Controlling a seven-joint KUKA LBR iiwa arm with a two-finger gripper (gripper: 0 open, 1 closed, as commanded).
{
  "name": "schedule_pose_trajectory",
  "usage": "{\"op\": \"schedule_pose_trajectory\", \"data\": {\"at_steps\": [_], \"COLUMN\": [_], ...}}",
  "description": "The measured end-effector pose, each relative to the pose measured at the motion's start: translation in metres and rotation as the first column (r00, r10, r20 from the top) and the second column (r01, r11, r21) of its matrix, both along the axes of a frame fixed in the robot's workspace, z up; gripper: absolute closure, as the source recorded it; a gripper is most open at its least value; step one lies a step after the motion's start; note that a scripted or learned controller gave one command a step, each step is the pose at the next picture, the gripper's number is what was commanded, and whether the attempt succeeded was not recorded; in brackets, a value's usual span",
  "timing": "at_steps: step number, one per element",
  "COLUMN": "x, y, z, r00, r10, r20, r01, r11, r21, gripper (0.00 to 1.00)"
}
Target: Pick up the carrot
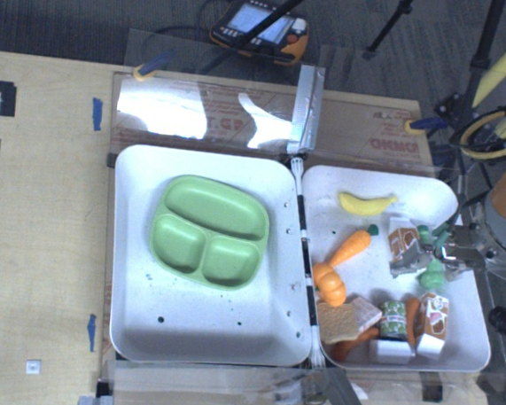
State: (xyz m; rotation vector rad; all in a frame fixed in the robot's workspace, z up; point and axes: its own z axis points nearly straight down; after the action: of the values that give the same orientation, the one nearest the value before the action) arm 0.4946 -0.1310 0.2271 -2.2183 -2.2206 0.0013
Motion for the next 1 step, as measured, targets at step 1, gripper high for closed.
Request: {"op": "schedule_pose_trajectory", "data": {"at_steps": [1], "x": [0.0438], "y": [0.0387], "z": [-0.1023], "r00": [0.959], "r10": [0.284], "r20": [0.004], "r01": [-0.284], "r11": [0.959], "r21": [-0.002], "gripper": [0.00]}}
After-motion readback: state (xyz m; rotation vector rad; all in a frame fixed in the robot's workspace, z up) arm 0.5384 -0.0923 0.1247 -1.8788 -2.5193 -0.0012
